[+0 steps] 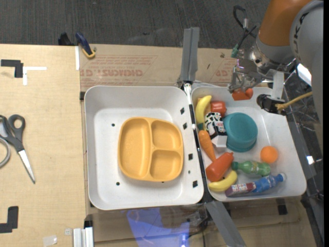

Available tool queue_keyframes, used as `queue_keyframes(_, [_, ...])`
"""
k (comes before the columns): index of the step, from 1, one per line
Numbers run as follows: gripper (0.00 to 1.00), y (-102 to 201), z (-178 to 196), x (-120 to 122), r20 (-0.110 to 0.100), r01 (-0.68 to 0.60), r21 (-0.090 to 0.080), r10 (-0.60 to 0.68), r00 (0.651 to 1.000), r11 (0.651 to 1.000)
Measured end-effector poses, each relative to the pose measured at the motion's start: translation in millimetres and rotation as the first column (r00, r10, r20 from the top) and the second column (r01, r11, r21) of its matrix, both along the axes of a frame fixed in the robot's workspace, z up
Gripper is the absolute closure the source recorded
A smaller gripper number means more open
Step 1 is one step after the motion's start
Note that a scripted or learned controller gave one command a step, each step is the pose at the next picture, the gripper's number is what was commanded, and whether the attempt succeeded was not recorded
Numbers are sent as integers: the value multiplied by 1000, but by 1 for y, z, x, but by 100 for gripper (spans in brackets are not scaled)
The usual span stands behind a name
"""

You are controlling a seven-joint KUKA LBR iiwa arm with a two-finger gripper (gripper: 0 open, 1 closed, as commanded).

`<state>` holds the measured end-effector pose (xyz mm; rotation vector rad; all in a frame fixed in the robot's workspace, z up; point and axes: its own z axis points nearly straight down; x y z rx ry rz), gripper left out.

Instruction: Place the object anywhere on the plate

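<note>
A yellow-orange plate (136, 144) with three compartments lies in the left bin (97, 153). My gripper (241, 86) hangs over the back edge of the right bin (290, 153), to the right of the plate and farther back. A small orange-red object (242, 93) sits between its fingertips, and the fingers are shut on it. The object is lifted off the bin floor.
The right bin holds a banana (203, 107), a cow-patterned toy (213, 123), stacked teal bowls (240, 131), a carrot (207, 144), an orange ball (269, 154), a green bottle (252, 167) and a blue bottle (254, 185). Scissors (18, 143) lie on the bench at far left.
</note>
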<state>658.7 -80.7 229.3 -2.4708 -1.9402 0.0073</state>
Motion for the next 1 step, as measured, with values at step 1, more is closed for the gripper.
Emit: queue_keyframes(1, [100, 69, -39, 0, 0, -2, 2, 2, 1000, 1000])
